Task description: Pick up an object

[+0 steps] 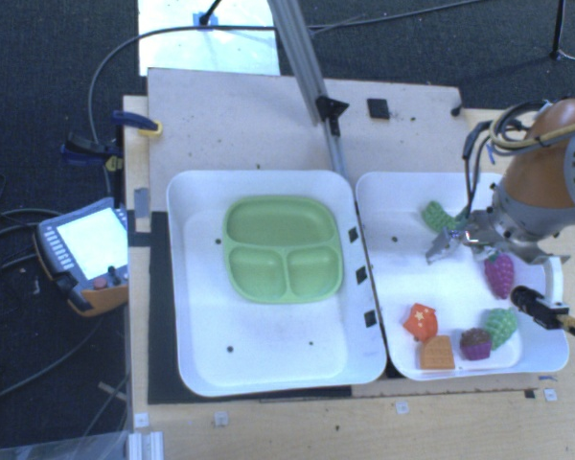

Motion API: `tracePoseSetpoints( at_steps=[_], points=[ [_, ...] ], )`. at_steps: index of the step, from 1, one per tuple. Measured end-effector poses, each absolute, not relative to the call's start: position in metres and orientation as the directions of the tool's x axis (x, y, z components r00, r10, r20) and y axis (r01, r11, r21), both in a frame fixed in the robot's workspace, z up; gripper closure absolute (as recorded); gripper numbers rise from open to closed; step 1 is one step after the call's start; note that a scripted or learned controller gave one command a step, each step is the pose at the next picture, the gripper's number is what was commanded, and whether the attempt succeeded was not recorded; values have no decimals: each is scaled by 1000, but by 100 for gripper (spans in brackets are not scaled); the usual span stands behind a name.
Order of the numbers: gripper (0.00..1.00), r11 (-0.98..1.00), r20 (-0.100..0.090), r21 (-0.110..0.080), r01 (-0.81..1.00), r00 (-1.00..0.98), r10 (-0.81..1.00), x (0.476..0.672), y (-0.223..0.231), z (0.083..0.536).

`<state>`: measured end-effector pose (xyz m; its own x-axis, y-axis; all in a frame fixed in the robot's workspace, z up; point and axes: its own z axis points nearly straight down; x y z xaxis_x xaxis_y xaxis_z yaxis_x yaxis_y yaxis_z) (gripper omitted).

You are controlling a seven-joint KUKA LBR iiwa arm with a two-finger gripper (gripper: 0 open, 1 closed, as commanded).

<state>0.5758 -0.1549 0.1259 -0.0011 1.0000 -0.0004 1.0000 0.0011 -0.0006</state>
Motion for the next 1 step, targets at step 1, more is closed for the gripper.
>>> tracePoseSetpoints(
  at_steps=[1],
  points=[
    [100, 1, -2, 5, 1000, -1, 1000, 577, -155, 139]
  ],
)
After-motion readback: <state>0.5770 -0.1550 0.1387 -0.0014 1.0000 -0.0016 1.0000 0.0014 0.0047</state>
